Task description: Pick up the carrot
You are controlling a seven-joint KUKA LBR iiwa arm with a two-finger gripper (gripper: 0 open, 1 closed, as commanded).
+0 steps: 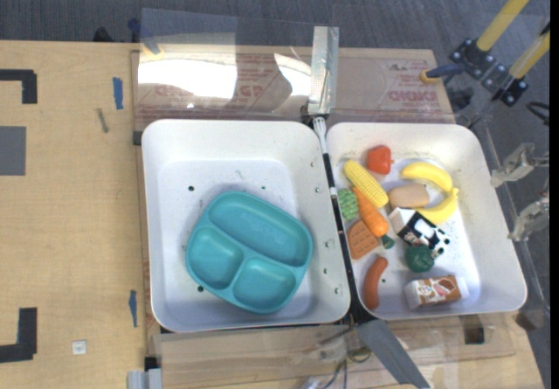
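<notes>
2 shallow white bins sit side by side on the bench: the left bin [166,204] holds a teal divided plate [250,249], and the right bin [489,204] holds a crowd of toy food. The carrot [373,219] lies in the right bin's left half, near the divider wall, a short orange cone with a bit of green at its lower end, running on a slant from upper left to lower right. It is packed in tightly: the corn cob [365,184] touches or nearly touches its upper end, a green piece [348,204] sits just beside it on the left, and a brownish waffle-like piece [362,239] lies against its lower left side. To its right are a black-and-white toy [420,228] and a tan piece [409,196], with a banana [434,181] and a red tomato [379,159] further up, and a sausage [374,281] and a small carton [433,290] lower down. The gripper is not in the frame, so its opening cannot be told. The carrot looks like light, stiff moulded plastic (probably smooth and a little slippery), so a grasp across its thicker middle, fingers closing crosswise to its long axis, seems safest; the taper could let it squirt out if taken near the tip
</notes>
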